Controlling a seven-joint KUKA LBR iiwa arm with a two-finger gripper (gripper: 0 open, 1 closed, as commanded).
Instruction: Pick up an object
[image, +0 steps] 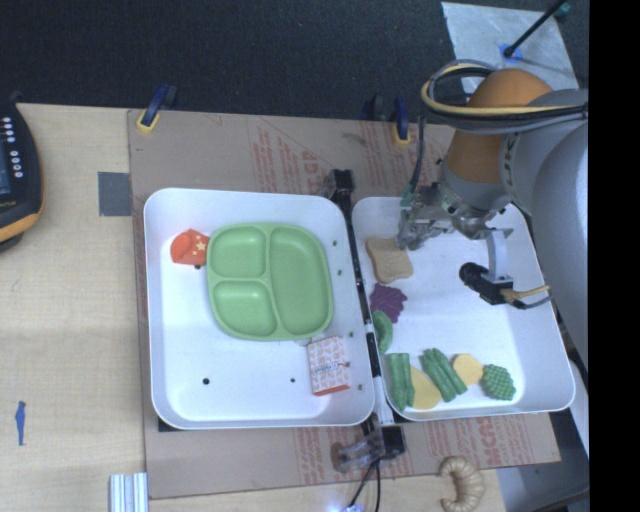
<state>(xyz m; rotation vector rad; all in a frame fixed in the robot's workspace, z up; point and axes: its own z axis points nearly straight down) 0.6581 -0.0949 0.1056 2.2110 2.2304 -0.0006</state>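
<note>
My gripper hangs low over the back left part of the right bin. Just in front of it and slightly left lies a tan slice of toast, close to the tip; I cannot tell whether they touch. A purple bunch of grapes sits below the toast by the bin's left wall. Along the bin's front edge lie a green bean pod, a yellow piece, another green pod, a yellow chunk and a bumpy green piece.
The left bin holds a green divided plate, a red item with a yellow star and a red-and-white packet. A tan curled thing lies on the bench in front of the right bin.
</note>
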